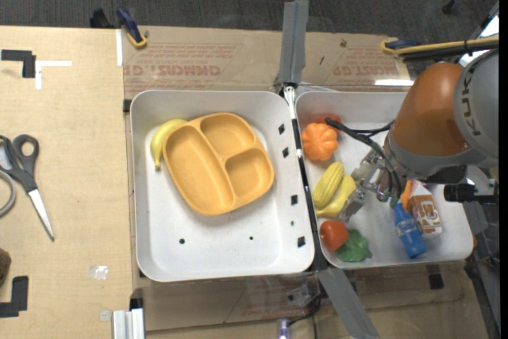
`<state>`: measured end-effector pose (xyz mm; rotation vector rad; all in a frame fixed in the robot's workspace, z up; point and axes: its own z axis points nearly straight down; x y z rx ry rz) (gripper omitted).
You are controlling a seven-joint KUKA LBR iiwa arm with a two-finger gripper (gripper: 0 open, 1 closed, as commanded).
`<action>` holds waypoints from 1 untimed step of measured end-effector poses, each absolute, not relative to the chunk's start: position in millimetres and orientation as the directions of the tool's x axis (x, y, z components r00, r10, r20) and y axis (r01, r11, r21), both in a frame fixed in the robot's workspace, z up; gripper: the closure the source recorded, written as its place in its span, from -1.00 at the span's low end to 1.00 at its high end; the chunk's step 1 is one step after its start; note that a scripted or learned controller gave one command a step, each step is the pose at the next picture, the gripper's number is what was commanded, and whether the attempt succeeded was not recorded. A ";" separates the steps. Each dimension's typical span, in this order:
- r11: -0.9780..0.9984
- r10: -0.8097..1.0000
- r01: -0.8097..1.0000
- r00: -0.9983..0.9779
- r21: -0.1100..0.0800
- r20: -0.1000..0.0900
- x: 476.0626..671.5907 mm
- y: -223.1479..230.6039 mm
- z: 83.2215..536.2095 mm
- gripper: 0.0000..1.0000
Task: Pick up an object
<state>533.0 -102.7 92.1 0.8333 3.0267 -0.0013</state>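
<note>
The right bin (pixel 444 254) holds an orange pumpkin toy (pixel 319 140), a yellow corn cob (pixel 328 182) lying beside a yellow banana-like piece (pixel 341 200), a red tomato (pixel 333 233), a green leafy toy (pixel 355 248), a blue bottle (pixel 408 233) and an orange-and-white packet (pixel 426 214). My gripper (pixel 361 196) reaches down from the orange-banded wrist (pixel 429 119) into this bin, its tip just right of the yellow pieces. Nothing shows between its fingers.
The left bin (pixel 159 250) holds a yellow divided plate (pixel 217 163) with a banana (pixel 162 138) tucked behind its left edge. Scissors (pixel 28 179) lie on the wooden bench at far left. A grey bar (pixel 293 44) stands behind the bins' shared wall.
</note>
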 end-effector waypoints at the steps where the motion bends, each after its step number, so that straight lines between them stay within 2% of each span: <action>1: 0.898 0.441 0.441 -0.898 0.000 -0.005 594.1 -104.8 93.0 -1.00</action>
